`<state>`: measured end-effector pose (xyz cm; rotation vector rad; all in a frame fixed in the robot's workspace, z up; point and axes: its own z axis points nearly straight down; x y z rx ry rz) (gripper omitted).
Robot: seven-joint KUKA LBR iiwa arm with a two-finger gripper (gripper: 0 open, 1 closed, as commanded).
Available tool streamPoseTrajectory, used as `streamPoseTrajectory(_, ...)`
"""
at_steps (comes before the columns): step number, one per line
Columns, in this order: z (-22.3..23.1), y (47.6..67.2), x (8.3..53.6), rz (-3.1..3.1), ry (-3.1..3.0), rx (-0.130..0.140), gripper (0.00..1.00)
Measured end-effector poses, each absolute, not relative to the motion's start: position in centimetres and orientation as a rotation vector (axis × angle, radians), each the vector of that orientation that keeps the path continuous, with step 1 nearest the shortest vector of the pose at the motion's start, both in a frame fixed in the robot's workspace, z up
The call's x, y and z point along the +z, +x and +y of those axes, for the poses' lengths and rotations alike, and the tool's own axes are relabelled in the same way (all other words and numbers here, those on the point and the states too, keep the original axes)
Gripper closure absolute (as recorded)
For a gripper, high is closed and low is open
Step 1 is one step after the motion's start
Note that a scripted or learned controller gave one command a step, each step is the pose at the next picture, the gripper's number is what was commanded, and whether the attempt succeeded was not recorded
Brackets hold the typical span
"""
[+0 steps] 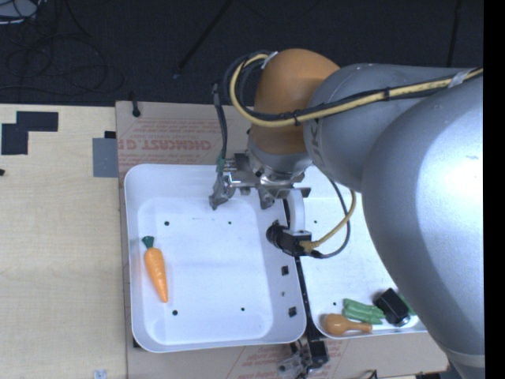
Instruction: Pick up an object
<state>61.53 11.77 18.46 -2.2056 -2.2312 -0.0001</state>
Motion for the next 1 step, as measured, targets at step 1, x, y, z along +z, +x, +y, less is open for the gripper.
streamPoseTrajectory(1,18.35,64.15,8.32,-2.223,-2.211,0.009,0.00)
